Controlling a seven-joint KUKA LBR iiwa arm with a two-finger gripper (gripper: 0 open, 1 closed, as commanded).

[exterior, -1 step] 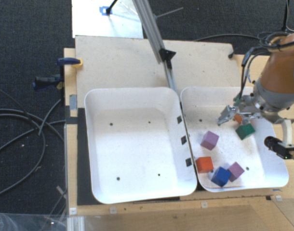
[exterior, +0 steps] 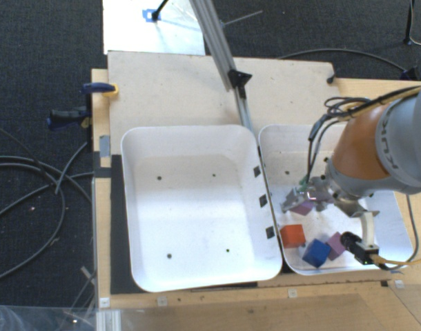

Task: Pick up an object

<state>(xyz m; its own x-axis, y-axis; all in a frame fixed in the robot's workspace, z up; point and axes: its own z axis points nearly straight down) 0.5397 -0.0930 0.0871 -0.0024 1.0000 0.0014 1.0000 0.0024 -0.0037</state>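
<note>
A pale wooden desk is sitting on dark carpet, carrying two shallow white bins side by side. The left bin is showing only a few small dark dots on its floor. The right bin is holding the objects, all gathered near its front: an orange block, a blue block just beside it, and a purple block touching the blue one. The grey arm with its orange band is reaching in from the right, and its claw is hanging low over this bin, right at a small purple piece; whether the claw is wide, narrow or gripping cannot be told. Black cables are trailing across the carpet at the left, a blue clamp is gripping the desk's left edge, and a slanted metal pole is crossing above a white sheet.
</note>
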